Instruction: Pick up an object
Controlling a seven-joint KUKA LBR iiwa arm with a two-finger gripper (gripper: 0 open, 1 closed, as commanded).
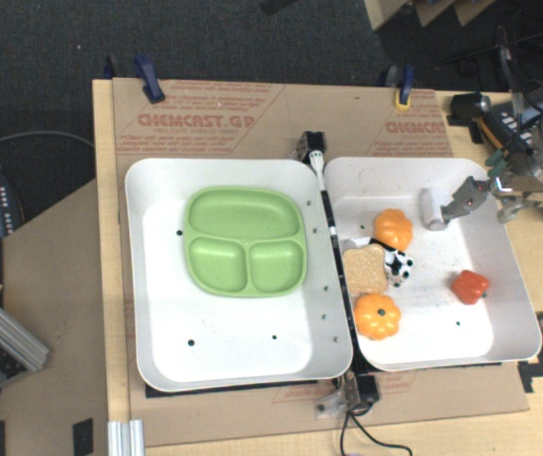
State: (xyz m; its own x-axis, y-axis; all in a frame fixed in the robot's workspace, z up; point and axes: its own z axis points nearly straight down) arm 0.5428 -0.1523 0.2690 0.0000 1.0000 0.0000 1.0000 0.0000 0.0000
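The gripper (439, 213) is positioned over the upper part of the right bin (514, 255), reaching in from the right, and whether it is open or shut cannot be told at this angle; nothing is seen held in it. Just beside it, lower and to the left, an orange pumpkin-like object (393, 227) is located. Below that object, a tan slice of bread (365, 268) is laid flat, with a small black-and-white object (400, 267) touching its right edge. A second orange pumpkin-like object (377, 316) is placed just below the bread. A red object (470, 287) is set apart toward the right wall of the same bin. In the left bin (153, 283), a green divided tray (246, 241) with three compartments is seated. Both bins are supported side by side on a brown board (205, 117).
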